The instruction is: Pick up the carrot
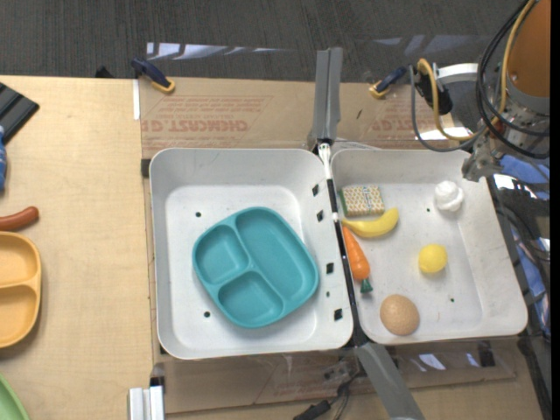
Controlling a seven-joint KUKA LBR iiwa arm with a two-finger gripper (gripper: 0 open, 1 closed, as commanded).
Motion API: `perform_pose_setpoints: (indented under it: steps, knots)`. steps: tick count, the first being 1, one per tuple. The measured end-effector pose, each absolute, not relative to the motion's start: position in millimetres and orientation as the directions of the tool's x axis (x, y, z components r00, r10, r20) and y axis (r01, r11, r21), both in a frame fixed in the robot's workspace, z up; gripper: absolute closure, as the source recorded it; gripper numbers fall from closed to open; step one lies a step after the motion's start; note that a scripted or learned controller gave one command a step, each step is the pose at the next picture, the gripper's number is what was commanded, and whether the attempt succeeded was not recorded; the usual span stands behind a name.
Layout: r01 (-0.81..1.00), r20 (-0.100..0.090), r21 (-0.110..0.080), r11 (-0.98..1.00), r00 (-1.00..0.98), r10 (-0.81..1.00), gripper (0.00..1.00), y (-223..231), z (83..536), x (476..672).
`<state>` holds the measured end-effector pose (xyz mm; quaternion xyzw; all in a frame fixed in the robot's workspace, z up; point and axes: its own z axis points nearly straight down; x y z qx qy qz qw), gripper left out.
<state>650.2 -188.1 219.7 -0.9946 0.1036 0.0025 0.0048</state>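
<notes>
The carrot (354,254) is small and orange with a green tip. It lies along the left wall of the right bin (490,322), just below a yellow banana (373,225). My gripper (479,161) hangs at the right bin's far right corner, well to the right of the carrot and apart from it. The arm's orange band (530,42) rises above it, with cables looped around.
Also in the right bin are a speckled block (362,200), a white object (449,196), a lemon (432,258) and a brown egg-shaped item (399,314). The left bin (175,191) holds a teal divided plate (255,266). An orange plate (13,291) and a sausage (17,218) lie on the bench at far left.
</notes>
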Motion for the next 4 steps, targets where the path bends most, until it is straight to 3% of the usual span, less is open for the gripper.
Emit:
perform_pose_setpoints:
  steps: [1,2,3,4]
  knots:
    - [-0.201,-0.005,-0.011,-0.980,0.980,-0.201,1.00,-184.4,240.8,643.3]
    - [-0.201,-0.007,-0.012,-0.979,0.979,-0.201,1.00,-154.9,252.5,659.5]
    - [-0.204,-0.010,-0.010,-0.979,0.979,-0.204,1.00,-159.7,213.8,658.6]
    - [-0.204,-0.006,-0.011,-0.979,0.979,-0.204,1.00,-177.0,249.3,654.6]
